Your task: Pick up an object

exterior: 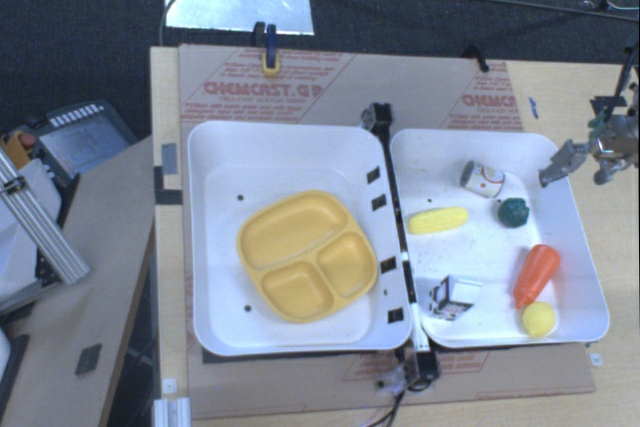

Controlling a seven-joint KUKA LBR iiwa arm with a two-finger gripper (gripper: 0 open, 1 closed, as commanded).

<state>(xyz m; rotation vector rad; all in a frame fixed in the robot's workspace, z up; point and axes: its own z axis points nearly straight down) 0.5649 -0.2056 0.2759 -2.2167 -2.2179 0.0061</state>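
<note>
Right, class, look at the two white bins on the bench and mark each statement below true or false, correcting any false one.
1. The yellow divided plate lies in the left bin. True.
2. The orange carrot lies in the left bin. False: it lies in the right bin.
3. The gripper holds the yellow corn cob. False: the corn cob lies on the bin floor, apart from the gripper.
4. The yellow ball lies just below the carrot. True.
5. The dark green object is in the right bin. True.
</note>
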